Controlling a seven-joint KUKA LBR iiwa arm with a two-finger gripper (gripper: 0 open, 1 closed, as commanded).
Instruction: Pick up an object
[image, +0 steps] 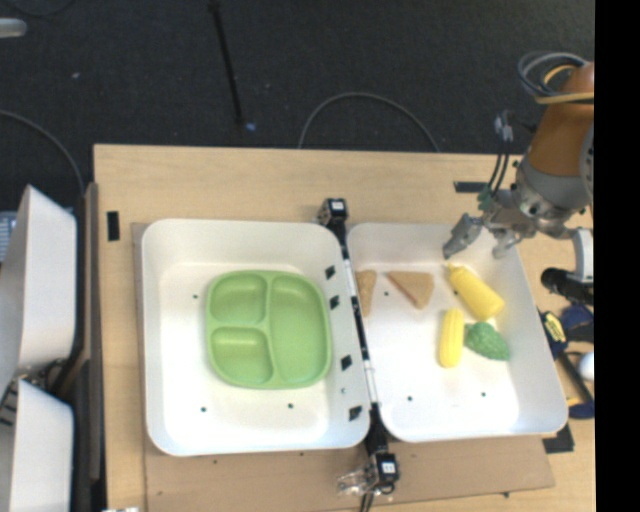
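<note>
The right bin (520, 400) holds several toy foods. A yellow block (474, 291) lies tilted near the back, with a yellow corn cob (451, 337) and a green leafy piece (487, 341) in front of it. A tan wedge (412, 288) and a second tan piece (366, 291) lie toward the bin's left wall. My gripper (481, 241) hangs over the back of this bin, just behind the yellow block's upper end. Its fingers are spread open and nothing sits between them.
A green divided plate (269, 329) lies in the left bin (160, 400). Black clamps (333, 211) sit along the seam between the bins. White boxes (40, 280) stand off the bench's left side, and tools (566, 300) lie at its right edge.
</note>
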